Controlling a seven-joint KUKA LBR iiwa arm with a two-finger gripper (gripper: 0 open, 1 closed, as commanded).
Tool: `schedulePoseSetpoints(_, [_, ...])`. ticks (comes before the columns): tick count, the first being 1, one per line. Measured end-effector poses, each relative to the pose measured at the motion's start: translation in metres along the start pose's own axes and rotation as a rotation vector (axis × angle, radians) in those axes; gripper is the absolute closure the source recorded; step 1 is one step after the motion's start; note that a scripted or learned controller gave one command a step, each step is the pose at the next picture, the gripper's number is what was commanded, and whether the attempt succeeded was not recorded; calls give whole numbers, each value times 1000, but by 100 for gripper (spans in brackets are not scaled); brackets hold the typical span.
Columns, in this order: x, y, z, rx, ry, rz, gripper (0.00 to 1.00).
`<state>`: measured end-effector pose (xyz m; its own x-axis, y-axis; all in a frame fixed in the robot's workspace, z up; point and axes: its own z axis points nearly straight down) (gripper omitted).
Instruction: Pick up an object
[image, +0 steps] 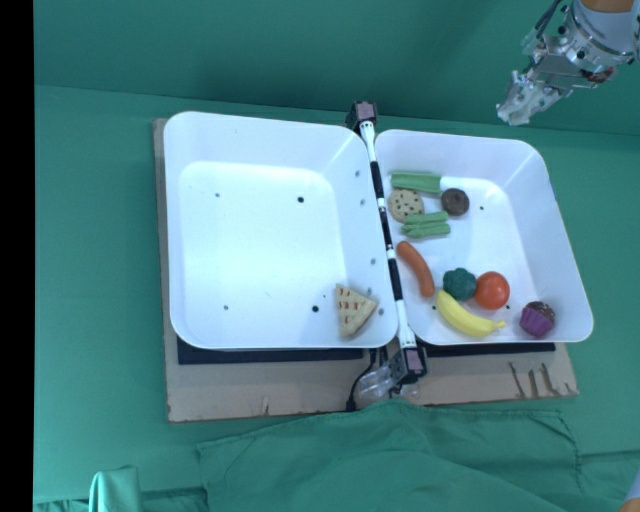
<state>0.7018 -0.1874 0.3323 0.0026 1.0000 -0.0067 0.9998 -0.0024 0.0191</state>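
Gripper (520, 105): up past the far right corner of the right bin, over green cloth, holding nothing; finger spread cannot be told.
Left bin (200, 140): one waffle wedge (352, 309) near its near right corner.
Right bin (540, 180): crowded with toy food.
Far left part: two green bean pods (415, 182), cookie (404, 204), brown doughnut (455, 201).
Left side: sausage (416, 267), lying at a slant.
Near edge: broccoli (460, 283) touching tomato (491, 290), banana (465, 316) just before them.
Near right corner: purple cupcake (537, 319).
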Motion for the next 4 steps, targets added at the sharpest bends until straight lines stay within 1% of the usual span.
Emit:
schedulePoseSetpoints(1, [-1, -5, 119, 20, 3, 2, 100])
schedulePoseSetpoints(2, [27, 0, 24, 4, 3, -2, 100])
schedulePoseSetpoints(3, [3, -6, 132, 30, 3, 2, 100])
schedulePoseSetpoints(4, [0, 0, -13, -1, -1, 0, 100])
